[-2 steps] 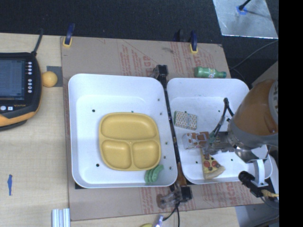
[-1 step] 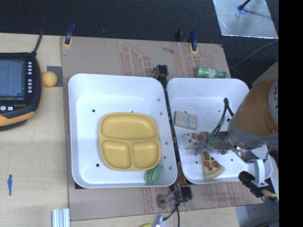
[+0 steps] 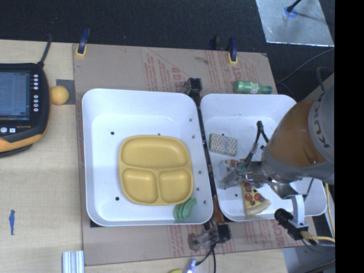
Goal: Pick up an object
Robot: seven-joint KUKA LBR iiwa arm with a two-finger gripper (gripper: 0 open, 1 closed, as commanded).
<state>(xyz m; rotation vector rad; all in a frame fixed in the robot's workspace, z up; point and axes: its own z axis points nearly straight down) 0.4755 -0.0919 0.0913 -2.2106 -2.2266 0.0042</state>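
Currently gripper low in right bin, grip state unclear; pizza slice just beside, risk of nudging it aside.

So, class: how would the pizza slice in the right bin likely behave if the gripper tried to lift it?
The pizza slice lies flat on the bin floor, so fingers may struggle to get under it. It looks like a thin toy, probably light and fairly stiff. Its wedge shape shouldn't roll.

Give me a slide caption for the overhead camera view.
Arm's hand low in the right bin beside a pizza-slice toy; yellow tray in left.
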